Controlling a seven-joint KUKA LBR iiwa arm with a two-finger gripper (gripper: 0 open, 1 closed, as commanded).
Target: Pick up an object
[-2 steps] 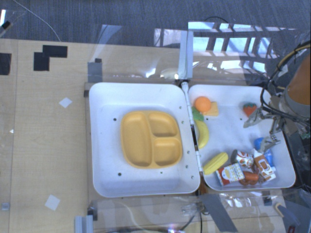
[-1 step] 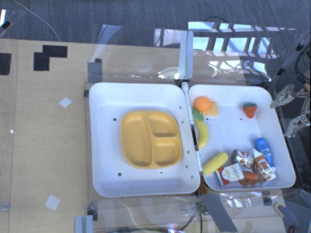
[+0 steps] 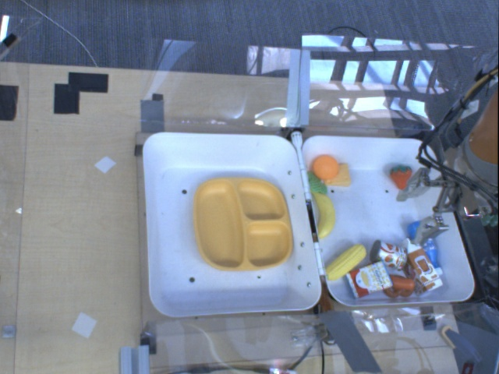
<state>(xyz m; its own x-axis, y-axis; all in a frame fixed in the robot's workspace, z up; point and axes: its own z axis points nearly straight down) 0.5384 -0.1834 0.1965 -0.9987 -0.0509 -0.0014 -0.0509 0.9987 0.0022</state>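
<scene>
My gripper (image 3: pixel 427 195) hangs over the right side of the right bin (image 3: pixel 366 224), with its two grey fingers apart and only white bin floor between them. Just left of it lies a red strawberry toy (image 3: pixel 401 178). A small blue object (image 3: pixel 425 231) sits just below the gripper. Further left are an orange ball (image 3: pixel 325 167), a banana (image 3: pixel 325 215) and a corn cob (image 3: pixel 345 261). A heap of snack packets (image 3: pixel 394 272) fills the bin's front right corner.
The left bin (image 3: pixel 168 209) holds a yellow divided plate (image 3: pixel 242 223). A metal divider (image 3: pixel 306 209) runs between the bins. Black cables (image 3: pixel 448 142) hang from the arm above the right bin's far right corner.
</scene>
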